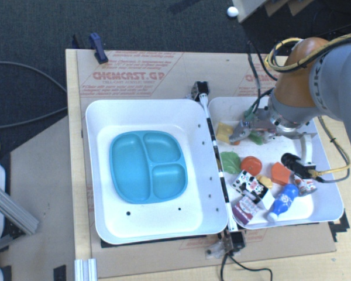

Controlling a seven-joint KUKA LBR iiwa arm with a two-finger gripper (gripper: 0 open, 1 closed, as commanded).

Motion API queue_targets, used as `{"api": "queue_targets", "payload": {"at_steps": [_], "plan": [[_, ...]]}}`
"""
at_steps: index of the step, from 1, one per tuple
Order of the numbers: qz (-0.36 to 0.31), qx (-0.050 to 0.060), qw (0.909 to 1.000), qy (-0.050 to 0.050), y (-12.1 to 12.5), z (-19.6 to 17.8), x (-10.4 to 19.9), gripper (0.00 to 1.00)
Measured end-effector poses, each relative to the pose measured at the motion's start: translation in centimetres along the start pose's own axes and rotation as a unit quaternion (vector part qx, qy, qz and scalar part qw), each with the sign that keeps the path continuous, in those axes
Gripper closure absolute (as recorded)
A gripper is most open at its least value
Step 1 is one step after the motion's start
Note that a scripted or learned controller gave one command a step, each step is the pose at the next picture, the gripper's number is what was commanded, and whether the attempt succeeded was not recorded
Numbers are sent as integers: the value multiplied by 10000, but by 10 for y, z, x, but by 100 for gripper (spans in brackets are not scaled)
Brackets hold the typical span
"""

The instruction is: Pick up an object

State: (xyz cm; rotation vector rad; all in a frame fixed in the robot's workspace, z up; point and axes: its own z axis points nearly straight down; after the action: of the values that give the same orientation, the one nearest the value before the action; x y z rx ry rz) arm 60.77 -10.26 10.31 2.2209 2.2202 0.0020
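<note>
- The grey arm (333, 75) reached in from the right, its orange band (301, 69) above the wrist, and hung over the far part of the right bin (323, 199).
- The gripper (241, 132) sat low near that bin's far left corner; whether it was clenched or released could not be told, and nothing could be seen in its grasp.
- A yellow piece (223, 133) lay just beside the gripper, on its left, close to the wall shared by the two bins.
- A small dark green piece (258, 138) showed right against the gripper, partly covered by it.
- Nearer the camera lay a light green piece (230, 160), with a red-orange round piece (252, 164) just beside it and an orange block (279, 172) further right.
- A black-and-white spotted block (247, 184) lay below these, a maroon packet (245, 209) at the near edge, and a blue-and-white bottle (284, 201) tilted beside the packet.
- All of these loose objects lay in the right bin.
- The left bin (102, 133) held a blue divided plate (147, 166), lying flat near its middle, well apart from the gripper.
</note>
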Motion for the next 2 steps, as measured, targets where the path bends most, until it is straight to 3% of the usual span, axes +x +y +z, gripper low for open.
{"api": "queue_targets", "payload": {"at_steps": [2], "plan": [[10,-7,10000,-10,-67,17,5,0]]}}
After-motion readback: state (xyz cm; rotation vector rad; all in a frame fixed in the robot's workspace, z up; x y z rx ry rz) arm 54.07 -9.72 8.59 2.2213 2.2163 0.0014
